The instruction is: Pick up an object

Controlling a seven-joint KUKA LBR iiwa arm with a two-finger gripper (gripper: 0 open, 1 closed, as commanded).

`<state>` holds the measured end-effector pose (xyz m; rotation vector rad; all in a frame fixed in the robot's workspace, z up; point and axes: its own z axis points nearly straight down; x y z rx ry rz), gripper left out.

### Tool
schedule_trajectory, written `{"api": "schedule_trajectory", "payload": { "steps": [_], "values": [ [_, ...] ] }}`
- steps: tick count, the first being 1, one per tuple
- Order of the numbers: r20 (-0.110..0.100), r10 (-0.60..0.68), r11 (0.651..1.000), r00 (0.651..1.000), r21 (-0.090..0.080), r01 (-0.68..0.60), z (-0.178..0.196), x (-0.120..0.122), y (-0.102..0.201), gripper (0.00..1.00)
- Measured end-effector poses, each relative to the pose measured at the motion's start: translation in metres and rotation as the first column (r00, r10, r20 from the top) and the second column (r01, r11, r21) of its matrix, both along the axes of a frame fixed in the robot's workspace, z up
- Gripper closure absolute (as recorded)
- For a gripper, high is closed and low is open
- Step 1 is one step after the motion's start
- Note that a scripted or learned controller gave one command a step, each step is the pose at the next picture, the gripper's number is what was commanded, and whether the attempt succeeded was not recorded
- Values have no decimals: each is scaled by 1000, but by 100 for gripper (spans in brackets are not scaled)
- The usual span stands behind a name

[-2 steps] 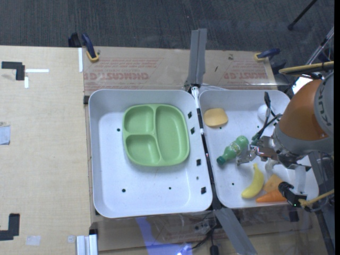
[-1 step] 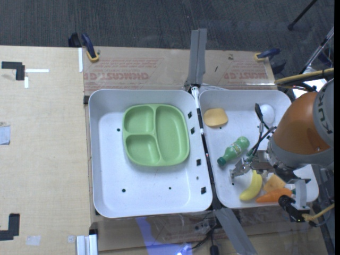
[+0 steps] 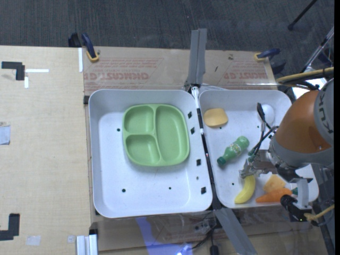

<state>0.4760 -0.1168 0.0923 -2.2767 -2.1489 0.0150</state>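
My hand [image 3: 249, 170] sits low in the right bin [image 3: 234, 97], over the top end of the banana [image 3: 245, 191]. I cannot tell whether it is released or clenched, and nothing shows plainly between its tips. The banana lies near the bin's front edge, its long axis running from upper right to lower left, its lower tip aimed at the front corner and its upper end tucked under my hand. It is plain yellow, short and gently curved.

Just beyond my hand lies a green bottle [image 3: 232, 151], tilted the same way, with its cap end pointing down to the left. A pale yellow rounded piece [image 3: 215, 117] rests near the back of this bin, and an orange carrot [image 3: 272, 196] lies beside the banana, to its right.

In the left bin [image 3: 106, 195] sits a green divided plate [image 3: 156, 135] with three compartments. Both bins rest on the desk [image 3: 42, 158].
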Motion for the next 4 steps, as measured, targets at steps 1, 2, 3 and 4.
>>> {"api": "schedule_trajectory", "payload": {
  "steps": [1,2,3,4],
  "values": [
    [12,-243,970,970,-3,243,98,32,62,100],
    [11,-514,858,858,-6,514,139,55,73,100],
    [12,-329,944,944,-5,329,180,30,116,100],
    [13,-110,994,994,-5,110,268,3,82,100]
  ]
}}
